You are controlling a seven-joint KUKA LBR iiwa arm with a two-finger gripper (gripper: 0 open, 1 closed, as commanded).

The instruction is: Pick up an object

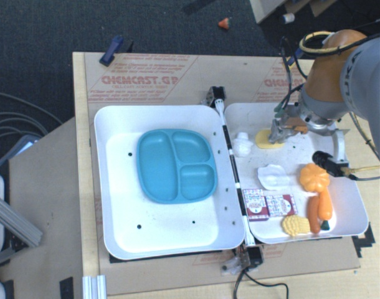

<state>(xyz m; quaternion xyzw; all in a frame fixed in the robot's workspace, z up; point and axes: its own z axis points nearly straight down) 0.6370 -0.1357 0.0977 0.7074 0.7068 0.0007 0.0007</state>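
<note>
- Looking from the left, I count two white bins side by side on the bench: the left bin and the right bin.
- One blue divided plate lies flat in the middle of the left bin, with three compartments; it is the single item there.
- Along the right bin's left wall, one small white lump sits near the divider.
- One flat yellow piece lies just right of that lump, in the bin's far part.
- My gripper stands directly over that yellow piece, at or just above its right edge; I cannot tell whether I touch it, and I cannot tell how my jaws are set, since my wrist hides them.
- One white cup-like piece lies near the bin's middle.
- One printed red-and-white packet lies flat nearer the front.
- One yellow corn cob rests just right of the packet, at the front edge.
- One orange pepper-like fruit sits above one carrot, the two touching.
- That makes seven loose objects in the right bin.
</note>
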